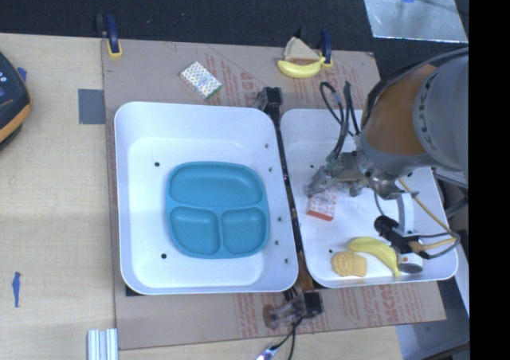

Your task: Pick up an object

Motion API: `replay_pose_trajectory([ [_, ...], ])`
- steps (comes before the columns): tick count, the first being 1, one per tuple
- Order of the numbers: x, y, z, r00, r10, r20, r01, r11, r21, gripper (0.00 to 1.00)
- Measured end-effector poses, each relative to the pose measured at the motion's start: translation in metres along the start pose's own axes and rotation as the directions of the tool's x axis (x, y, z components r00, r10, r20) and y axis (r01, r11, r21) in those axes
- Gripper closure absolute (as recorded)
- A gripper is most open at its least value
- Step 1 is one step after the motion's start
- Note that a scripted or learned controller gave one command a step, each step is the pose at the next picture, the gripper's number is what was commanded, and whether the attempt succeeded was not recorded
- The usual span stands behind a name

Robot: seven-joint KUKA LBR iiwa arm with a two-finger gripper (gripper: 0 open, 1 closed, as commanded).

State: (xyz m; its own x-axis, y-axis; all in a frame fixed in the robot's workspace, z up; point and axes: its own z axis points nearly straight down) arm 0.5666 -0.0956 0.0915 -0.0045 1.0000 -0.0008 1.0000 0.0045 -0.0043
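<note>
My gripper [321,180] hangs low over the upper left part of the right bin [303,123]. Just below its tip lies a small red and white packet [321,206], flat on the bin floor; whether the two touch I cannot tell. A yellow banana [374,252] and a round tan cracker [348,264] rest near the bin's front edge, apart from the gripper. The grey arm with its orange band [398,115] covers the bin's right side.
The left bin [135,135] holds a blue divided plate [217,209]. Behind the bins on the cardboard lie a toy banana [300,68], a sandwich wedge [301,49] and a small patterned box [200,79]. A black and yellow device [9,95] sits far left.
</note>
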Motion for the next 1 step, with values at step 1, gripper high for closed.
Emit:
replay_pose_trajectory([
  [1, -0.0010, -0.0001, -0.0102, 1.000, -0.002, 0.001, 0.002, 1.000, 0.002, 1.00],
])
